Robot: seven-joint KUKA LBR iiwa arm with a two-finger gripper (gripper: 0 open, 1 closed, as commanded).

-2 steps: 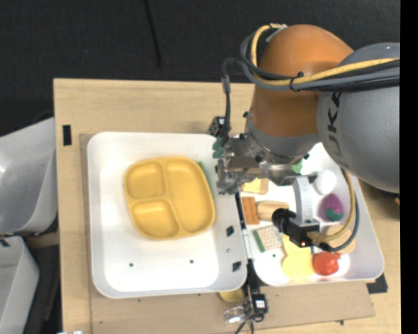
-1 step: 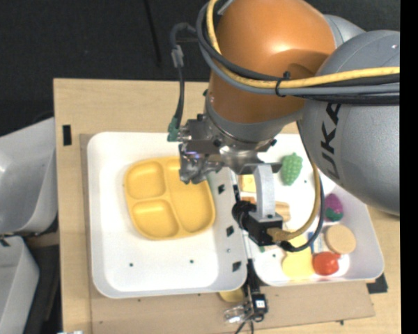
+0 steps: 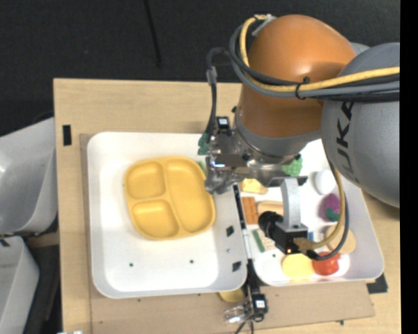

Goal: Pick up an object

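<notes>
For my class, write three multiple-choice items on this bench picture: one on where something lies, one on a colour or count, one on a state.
1. Where does the yellow plastic divided plate lie?
A. left white bin
B. right white bin
C. bare bench

2. How many compartments has the plate?
A. two
B. three
C. five

3. How does the plate sit?
A. flat, open side up
B. on edge
C. upside down

Key: 1 A, it rests on the floor of the left white bin, while the small toys lie in the right white bin under the grey and orange arm. 2 B, its ridges mark off three hollows. 3 A, those hollows face the camera.
</notes>
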